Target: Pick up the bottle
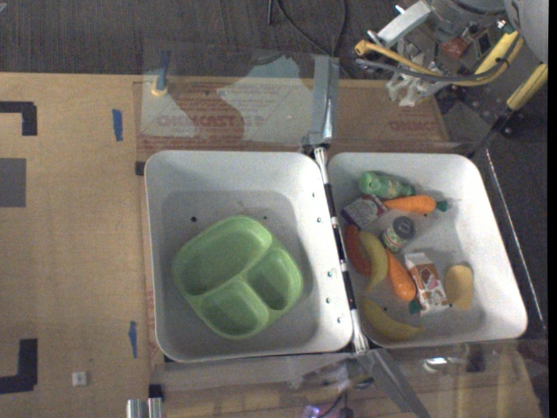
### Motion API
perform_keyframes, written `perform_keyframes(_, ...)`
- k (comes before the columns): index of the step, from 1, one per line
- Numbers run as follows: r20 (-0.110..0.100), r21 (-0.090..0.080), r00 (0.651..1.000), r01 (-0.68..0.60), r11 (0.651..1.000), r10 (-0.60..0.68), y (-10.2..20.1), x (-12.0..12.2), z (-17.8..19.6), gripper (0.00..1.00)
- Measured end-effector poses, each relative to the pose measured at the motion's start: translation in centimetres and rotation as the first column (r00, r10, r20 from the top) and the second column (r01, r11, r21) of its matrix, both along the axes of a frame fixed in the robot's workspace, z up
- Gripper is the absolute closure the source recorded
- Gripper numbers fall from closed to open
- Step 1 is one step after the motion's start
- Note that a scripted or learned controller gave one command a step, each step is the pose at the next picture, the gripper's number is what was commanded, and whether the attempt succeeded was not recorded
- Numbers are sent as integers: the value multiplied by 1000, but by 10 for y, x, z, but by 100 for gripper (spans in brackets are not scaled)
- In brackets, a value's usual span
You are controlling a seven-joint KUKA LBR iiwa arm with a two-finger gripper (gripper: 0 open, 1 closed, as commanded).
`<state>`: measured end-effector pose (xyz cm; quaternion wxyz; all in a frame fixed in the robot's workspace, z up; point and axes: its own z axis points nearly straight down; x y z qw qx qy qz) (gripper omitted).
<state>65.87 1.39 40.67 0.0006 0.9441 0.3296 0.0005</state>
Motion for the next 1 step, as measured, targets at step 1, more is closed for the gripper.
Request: perform_keyframes(1,1,2,946,323,946,-323,73,-8,19,100)
